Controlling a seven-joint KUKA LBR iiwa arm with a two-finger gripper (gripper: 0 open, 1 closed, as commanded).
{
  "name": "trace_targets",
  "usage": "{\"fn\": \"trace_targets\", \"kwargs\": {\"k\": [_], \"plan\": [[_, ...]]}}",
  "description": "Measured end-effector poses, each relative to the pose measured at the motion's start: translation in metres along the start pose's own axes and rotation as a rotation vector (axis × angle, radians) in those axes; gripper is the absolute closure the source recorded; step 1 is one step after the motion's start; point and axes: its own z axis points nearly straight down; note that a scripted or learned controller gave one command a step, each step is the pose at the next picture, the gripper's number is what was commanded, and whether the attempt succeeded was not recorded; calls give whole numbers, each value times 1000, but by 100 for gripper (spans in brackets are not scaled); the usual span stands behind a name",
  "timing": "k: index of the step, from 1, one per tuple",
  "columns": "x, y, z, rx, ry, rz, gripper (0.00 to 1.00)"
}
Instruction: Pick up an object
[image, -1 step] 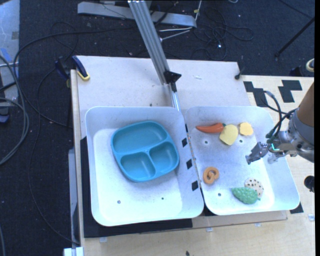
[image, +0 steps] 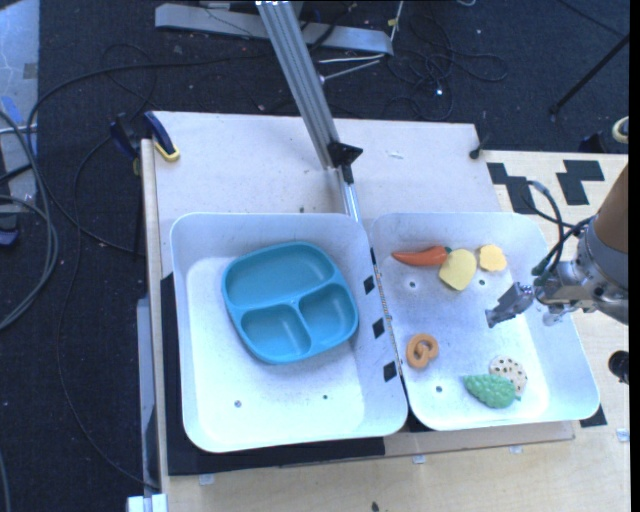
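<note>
Nearest the camera in the right bin (image: 560, 400) lie a green leafy toy (image: 490, 390) and, touching it just behind, a speckled cookie (image: 510, 371); a little left of them, near the bin's inner wall, sits a small pretzel (image: 422, 350). None of these is lifted, so the pick seems not yet made: every candidate object rests on the bin floor and nothing is seen between the fingers. The gripper (image: 510, 305) hangs over the middle of this bin, above bare floor between the cookie and the yellow pieces farther back. The arm enters from the right, its wrist roughly level and the gripper pointing left and slightly down. Whether the fingers are spread or closed cannot be told; they read as one dark shape. Farther back lie a yellow fruit (image: 458, 269), a smaller yellow piece (image: 492, 258) just beside it, and a red chili pepper (image: 420, 256). In the left bin (image: 200, 400) a blue divided plate (image: 290, 300) lies alone. What is left is descent, closing and lift.
</note>
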Motion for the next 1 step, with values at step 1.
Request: {"fn": "trace_targets", "kwargs": {"k": [1], "plan": [[-2,8,58,5,1,2,0]]}}
